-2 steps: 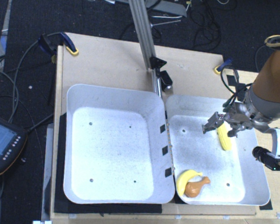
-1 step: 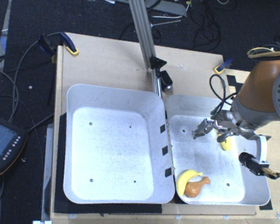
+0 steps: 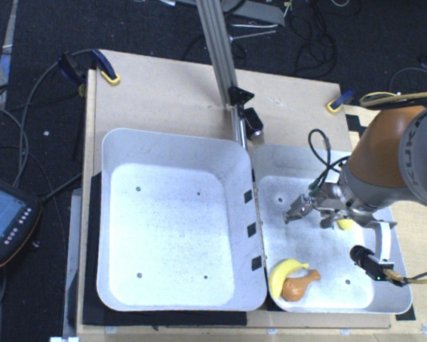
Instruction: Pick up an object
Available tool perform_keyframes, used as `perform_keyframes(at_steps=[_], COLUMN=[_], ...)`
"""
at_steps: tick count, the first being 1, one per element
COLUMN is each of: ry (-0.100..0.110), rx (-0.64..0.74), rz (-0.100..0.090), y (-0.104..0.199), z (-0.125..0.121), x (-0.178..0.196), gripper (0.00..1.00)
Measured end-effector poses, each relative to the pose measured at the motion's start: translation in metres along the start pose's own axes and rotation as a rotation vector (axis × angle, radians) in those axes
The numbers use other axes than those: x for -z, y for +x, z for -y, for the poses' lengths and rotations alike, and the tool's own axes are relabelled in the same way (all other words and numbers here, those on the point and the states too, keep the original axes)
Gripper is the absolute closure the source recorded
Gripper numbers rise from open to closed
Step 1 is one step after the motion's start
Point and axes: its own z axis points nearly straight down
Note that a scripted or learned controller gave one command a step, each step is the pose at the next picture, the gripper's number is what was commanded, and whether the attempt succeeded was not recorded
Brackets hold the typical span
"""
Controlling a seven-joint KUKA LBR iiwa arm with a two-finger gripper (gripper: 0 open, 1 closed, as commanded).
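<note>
Nearest me, at the right bin's (image 3: 393, 303) six o'clock, a banana (image 3: 286, 271) and drumstick (image 3: 299, 284) touched. Both looked like light, smooth, stiff plastic; I judged the drumstick's narrow shank easiest to pinch. The gripper (image 3: 297, 210) hovered at twelve o'clock, parted, empty.

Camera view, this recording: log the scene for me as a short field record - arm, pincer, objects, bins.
arm: grey with orange band, reaching in from the view's right over the right bin
pincer: above the right bin's floor, nothing visibly held
objects: banana and orange-brown item, touching, at the right bin's near-left corner; small yellow thing partly hidden by the wrist
left bin: speckled white floor
</note>
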Motion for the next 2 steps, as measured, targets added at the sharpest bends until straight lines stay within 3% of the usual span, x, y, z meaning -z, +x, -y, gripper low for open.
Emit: perform_keyframes(at_steps=[1,2], ry=[-0.004,-0.008], rx=[0.0,0.0], rz=[0.001,0.001], y=[0.0,0.002], z=[-0.001,0.007], x=[0.012,0.06], gripper=[1.0,1.0])
